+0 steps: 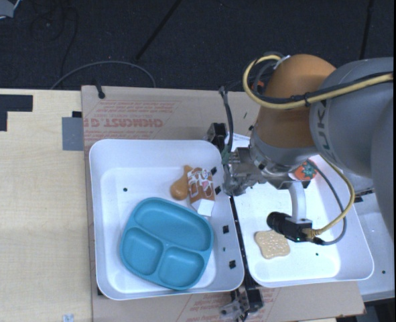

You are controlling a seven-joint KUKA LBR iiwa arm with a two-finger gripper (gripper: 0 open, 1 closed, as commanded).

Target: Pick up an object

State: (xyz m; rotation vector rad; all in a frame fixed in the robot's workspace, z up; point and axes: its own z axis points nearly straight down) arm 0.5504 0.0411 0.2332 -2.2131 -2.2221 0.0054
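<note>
A brown gingerbread-man figure (195,183) lies in the left bin (110,180) near its right wall. Just right of it, my gripper (230,180) hangs over the divider between the two bins, under the orange band (293,106). A blue divided plate (166,242) fills the lower part of the left bin. A tan cracker-shaped piece (273,244) lies in the right bin (332,263), below the gripper. A small red and teal object (304,172) peeks out from under the arm.
A black cable end with a green spot (288,225) loops down from the arm just above the cracker. The grey arm covers the upper right bin. Cardboard (144,116) lies under both bins, with bench to the left.
</note>
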